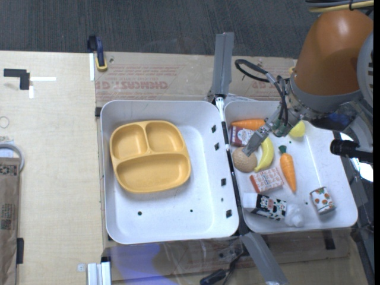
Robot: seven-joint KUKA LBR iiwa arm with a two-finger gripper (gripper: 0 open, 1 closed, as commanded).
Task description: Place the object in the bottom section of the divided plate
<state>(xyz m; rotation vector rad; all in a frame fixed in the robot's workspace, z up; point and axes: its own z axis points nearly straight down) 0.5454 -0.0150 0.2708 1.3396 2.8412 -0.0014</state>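
A yellow divided plate (151, 170) lies in the left bin (178, 224), with two small sections at the back and one wide section at the front, all bare. My gripper (256, 143) hangs low over the right bin (338, 159), near its left side. Its tip is just above a round brown bun-like item (243, 161) and beside a banana (268, 154). I see nothing held by the gripper. The arm's orange band (332, 46) looms over the bin's back right.
The right bin also holds a carrot (288, 171), a red packet (240, 135), a second orange carrot (249, 124), a lemon (298, 129), a pink packet (266, 180), a cow-print carton (272, 206) and a small can (321, 199). A raised divider (224, 153) separates the bins.
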